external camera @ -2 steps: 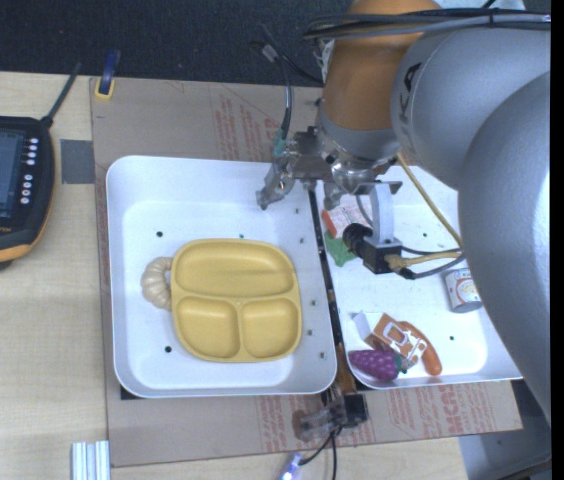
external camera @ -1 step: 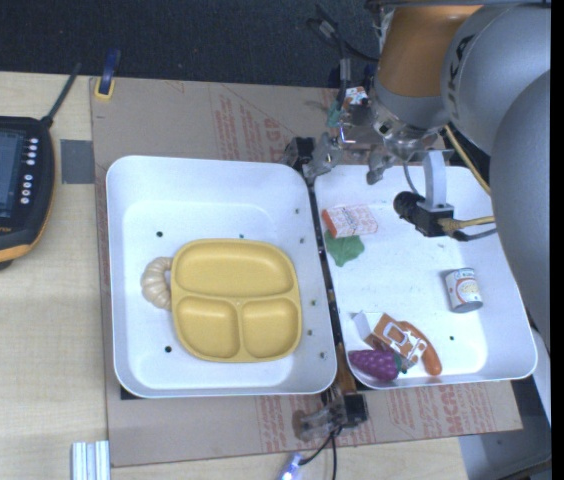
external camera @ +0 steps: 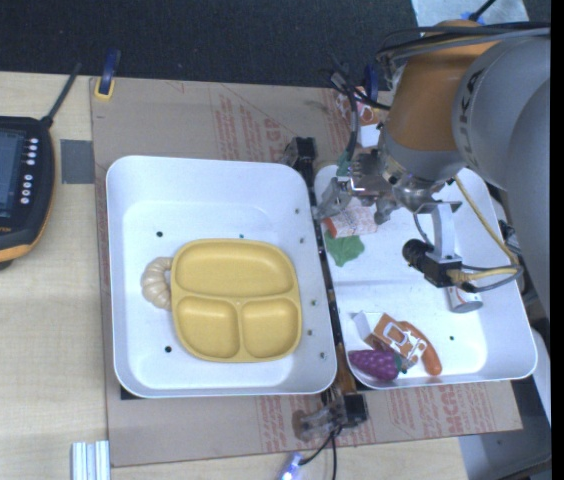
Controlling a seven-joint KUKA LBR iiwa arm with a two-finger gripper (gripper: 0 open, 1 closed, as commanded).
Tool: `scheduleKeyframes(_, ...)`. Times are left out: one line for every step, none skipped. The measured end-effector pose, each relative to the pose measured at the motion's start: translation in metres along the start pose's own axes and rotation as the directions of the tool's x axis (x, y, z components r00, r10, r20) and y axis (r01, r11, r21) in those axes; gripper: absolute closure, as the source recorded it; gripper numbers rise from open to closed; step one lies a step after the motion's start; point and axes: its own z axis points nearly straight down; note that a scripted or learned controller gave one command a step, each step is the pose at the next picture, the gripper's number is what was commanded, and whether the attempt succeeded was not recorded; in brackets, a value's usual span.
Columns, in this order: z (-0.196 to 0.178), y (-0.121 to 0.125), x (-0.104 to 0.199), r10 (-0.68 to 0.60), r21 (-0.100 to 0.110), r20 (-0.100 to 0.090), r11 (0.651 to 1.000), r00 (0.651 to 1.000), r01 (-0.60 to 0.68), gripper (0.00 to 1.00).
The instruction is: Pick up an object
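Reaching in from the upper right, we are hanging our gripper (external camera: pixel 354 203) low over the right bin (external camera: pixel 482 353), just above a green object (external camera: pixel 346 249) near its upper left corner. Whether our jaws are spread or pinching, we cannot tell.

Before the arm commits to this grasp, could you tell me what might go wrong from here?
The gripper sits low at the right white bin's upper-left corner, so it may strike the wall. The small green and red items beneath it lie bunched together, so it could nudge them or catch both.
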Motion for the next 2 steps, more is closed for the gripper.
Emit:
scheduleKeyframes(-0.0010, 0.0330, -0.0077, -0.001, -0.003, -0.001, 1.000, 1.000, 0.001, 0.00)
scheduleKeyframes(-0.0011, 0.0377, 0.0003, 0.000, -0.004, -0.001, 1.000, 1.000, 0.000, 0.00)
